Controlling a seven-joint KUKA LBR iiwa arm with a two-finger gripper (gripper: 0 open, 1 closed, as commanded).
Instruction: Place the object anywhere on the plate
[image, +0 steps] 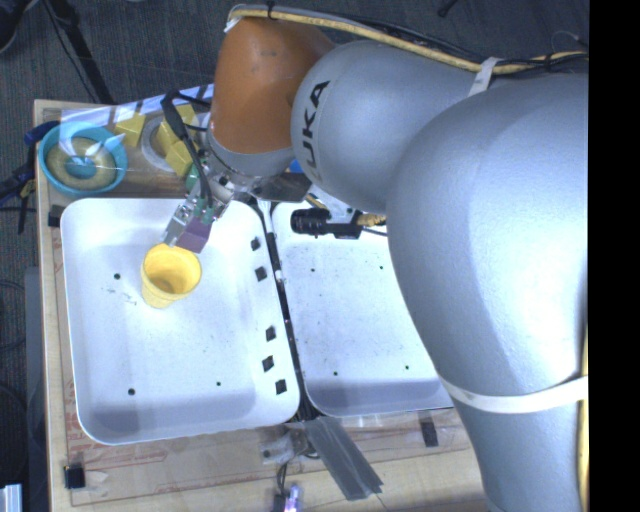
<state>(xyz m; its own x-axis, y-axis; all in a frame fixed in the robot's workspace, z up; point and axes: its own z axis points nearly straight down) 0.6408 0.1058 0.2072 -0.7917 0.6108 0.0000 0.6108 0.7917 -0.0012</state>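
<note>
Two shallow white bins sit side by side on a wooden bench over dark flooring. Left bin (150, 400): contains a yellow cup (170, 275) lying near its upper edge, left of centre, open mouth facing up toward the camera. Right bin (350, 330): only its left portion is visible beneath the grey arm (450, 200), which crosses from the right. An orange band (255, 85) sits above the wrist, over the upper edge of the left bin. Gripper (193, 230): reaches down to the cup's upper rim, its fingers appearing to close on the rim's far edge, though the contact itself is small and partly hidden. A blue bowl (80, 160) and yellow items (175, 150) stand on the bench beyond the left bin's upper left corner. Cables (400, 45) run along the arm's upper side.
</note>
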